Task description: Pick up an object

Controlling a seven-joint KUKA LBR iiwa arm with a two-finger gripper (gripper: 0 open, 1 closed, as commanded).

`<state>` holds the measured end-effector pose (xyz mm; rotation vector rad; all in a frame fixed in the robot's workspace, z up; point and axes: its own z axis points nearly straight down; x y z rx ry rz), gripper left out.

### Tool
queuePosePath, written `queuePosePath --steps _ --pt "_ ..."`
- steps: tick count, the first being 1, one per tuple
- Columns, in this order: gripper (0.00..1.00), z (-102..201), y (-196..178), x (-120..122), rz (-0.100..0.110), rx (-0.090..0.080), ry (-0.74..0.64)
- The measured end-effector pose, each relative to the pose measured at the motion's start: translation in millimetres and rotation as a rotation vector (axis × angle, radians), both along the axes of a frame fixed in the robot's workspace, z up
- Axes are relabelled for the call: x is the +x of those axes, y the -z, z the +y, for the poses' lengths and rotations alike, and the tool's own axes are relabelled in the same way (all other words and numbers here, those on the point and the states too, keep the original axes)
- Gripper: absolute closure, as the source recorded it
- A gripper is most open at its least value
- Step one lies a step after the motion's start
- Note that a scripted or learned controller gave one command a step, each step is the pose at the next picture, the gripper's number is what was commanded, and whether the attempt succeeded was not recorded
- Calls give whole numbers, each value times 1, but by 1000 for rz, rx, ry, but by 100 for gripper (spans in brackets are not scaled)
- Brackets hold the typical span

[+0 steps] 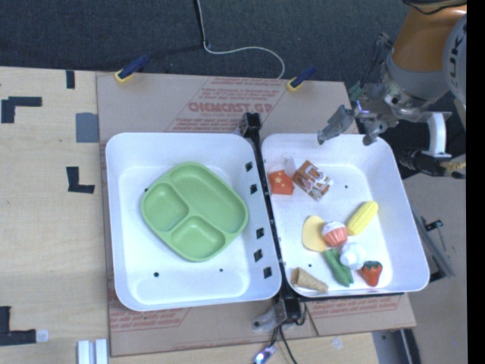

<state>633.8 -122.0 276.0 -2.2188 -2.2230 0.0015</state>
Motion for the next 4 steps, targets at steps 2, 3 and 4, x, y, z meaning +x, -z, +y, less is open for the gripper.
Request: queuePosePath --steps 2,3,4 --pt "0 75 92 -139 7 2 2" --pt "0 10 174 -152 6 1 5" --pt "100 13 161 -152 5 2 1"
